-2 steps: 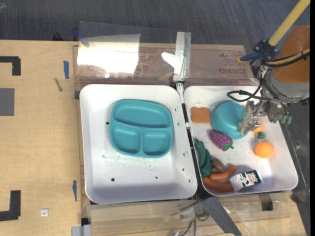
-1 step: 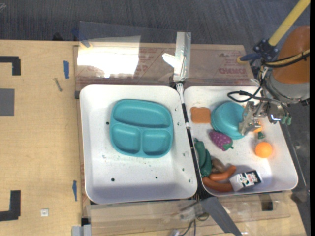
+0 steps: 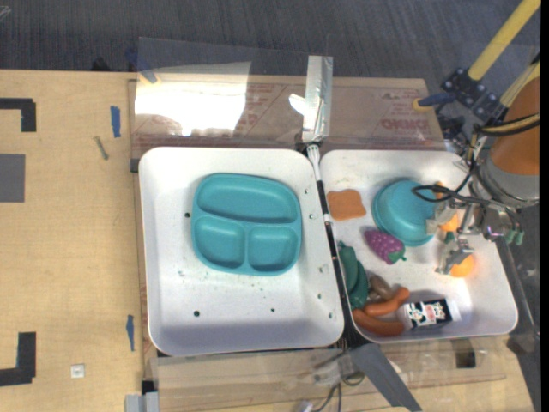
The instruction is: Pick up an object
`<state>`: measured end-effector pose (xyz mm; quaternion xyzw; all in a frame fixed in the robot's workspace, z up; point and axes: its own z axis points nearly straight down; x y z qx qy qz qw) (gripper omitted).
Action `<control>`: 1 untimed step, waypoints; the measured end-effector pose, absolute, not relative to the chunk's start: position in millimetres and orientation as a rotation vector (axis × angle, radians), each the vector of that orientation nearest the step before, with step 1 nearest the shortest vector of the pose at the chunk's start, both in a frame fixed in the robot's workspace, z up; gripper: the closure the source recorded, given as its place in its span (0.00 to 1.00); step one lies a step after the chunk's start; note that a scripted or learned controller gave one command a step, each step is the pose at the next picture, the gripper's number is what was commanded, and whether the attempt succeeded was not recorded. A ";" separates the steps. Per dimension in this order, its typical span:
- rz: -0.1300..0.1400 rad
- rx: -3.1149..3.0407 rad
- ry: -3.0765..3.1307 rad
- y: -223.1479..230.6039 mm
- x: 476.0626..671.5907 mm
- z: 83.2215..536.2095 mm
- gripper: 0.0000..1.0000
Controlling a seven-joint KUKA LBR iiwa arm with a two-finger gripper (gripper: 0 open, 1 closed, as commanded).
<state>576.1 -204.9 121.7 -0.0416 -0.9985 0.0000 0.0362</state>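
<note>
While the gripper (image 3: 457, 249) sits low in the right bin (image 3: 502, 312), you want a straight, centred descent onto one object before any lift. The likeliest target is the small orange piece (image 3: 463, 266), which lies just under the fingertips near the bin's right side, well apart from the purple grapes (image 3: 385, 245) and close to the overturned teal bowl (image 3: 403, 211). Keep clear of that bowl's rim so you do not nudge it. Whether the tool is apart, together or clamped on the orange piece, you cannot tell; cables and glare hide the tips. The arm (image 3: 515, 136) reaches in from the right with its orange band above the wrist, pointing steeply down over the bin's right half. The teal divided tray (image 3: 247, 222) lies alone in the left bin (image 3: 163, 299).
</note>
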 end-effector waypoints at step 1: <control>0.001 0.085 -3.146 -223.9 613.7 86.7 0.00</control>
